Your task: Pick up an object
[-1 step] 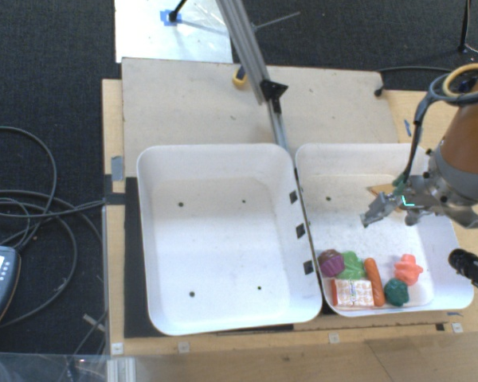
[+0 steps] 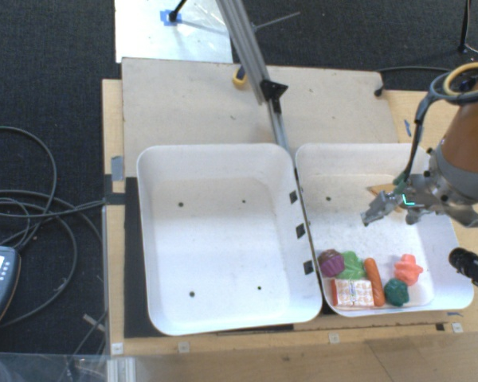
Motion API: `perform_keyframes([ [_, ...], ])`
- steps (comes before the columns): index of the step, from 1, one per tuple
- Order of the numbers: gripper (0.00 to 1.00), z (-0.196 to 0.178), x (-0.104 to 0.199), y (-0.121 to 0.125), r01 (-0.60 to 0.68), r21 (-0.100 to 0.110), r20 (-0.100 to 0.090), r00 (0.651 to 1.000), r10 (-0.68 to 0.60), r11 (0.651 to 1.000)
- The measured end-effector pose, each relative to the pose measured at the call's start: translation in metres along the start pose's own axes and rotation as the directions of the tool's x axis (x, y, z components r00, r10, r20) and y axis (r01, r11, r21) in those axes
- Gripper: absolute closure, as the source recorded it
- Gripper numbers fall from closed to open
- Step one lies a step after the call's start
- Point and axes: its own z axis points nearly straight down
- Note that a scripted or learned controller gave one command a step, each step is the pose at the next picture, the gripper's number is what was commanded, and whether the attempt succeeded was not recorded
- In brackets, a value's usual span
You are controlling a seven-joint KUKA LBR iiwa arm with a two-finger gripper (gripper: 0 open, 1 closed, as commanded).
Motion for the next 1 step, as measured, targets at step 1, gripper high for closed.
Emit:
perform_keyframes([
  [1,0.00,0.0476,0.0050,0.0079,-0.001,0.005,-0.001,1.000,0.001,1.000],
])
